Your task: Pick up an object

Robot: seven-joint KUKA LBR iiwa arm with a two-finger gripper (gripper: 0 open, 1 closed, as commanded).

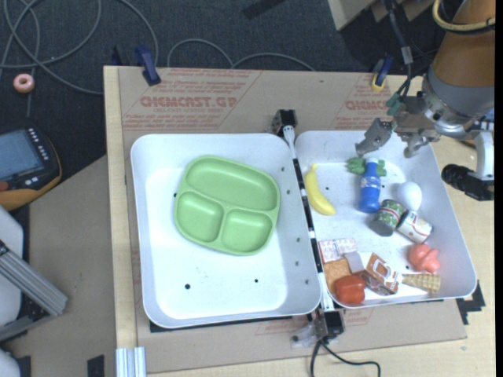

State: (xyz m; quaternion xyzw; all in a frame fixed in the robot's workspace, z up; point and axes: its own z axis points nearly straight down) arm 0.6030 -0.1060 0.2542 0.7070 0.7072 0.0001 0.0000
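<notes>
In the right bin [453,234] lie a yellow banana [318,192], a blue bottle [369,193] beside a small green piece [362,166], a white egg [409,194], a dark green can [385,217], a small white carton [414,228], a pink-red toy [424,256], a waffle cone [425,282], a red tomato [350,290] and a snack box [382,273]. My gripper [391,143] hovers over the bin's far edge, just above the bottle and the green piece. It is open, with nothing between its fingers [372,138].
The left bin [157,234] holds a green divided plate [227,204]. A black clamp [284,121] sits where the bins meet at the back. Blue clips [146,64] pin the cardboard base. Cables run across the dark floor behind.
</notes>
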